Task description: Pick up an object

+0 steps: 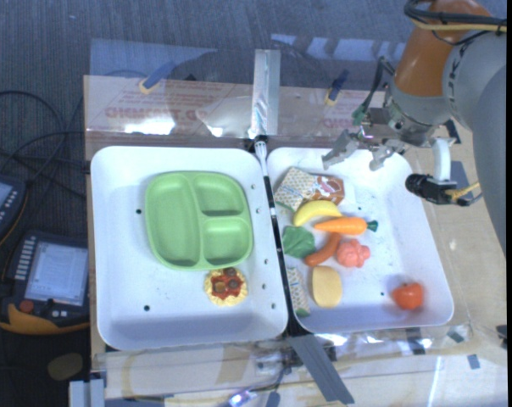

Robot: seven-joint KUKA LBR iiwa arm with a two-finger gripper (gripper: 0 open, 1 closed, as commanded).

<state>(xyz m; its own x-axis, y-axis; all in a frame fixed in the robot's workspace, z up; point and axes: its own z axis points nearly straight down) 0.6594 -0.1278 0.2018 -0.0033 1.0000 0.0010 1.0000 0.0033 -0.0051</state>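
Tool point(358, 151) open — above right bin point(425, 227), empty.

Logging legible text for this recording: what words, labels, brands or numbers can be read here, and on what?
No text can be read with confidence.
Red lettering on the cardboard panel behind the bins: too faint and blurred.
Handheld screen left of the bench: too small.
Food packet: print illegible.

Robotics lab: bench bins point(103, 227), cables point(19, 134)

Right bin point(425, 253): toy foods clustered at its left half, with banana point(315, 212), carrot point(341, 225) and pink piece point(353, 253) touching. Tomato point(408, 295) lies apart, near front right corner. Pizza toy point(225, 286) lies in left bin point(120, 253), below green tray point(198, 219).
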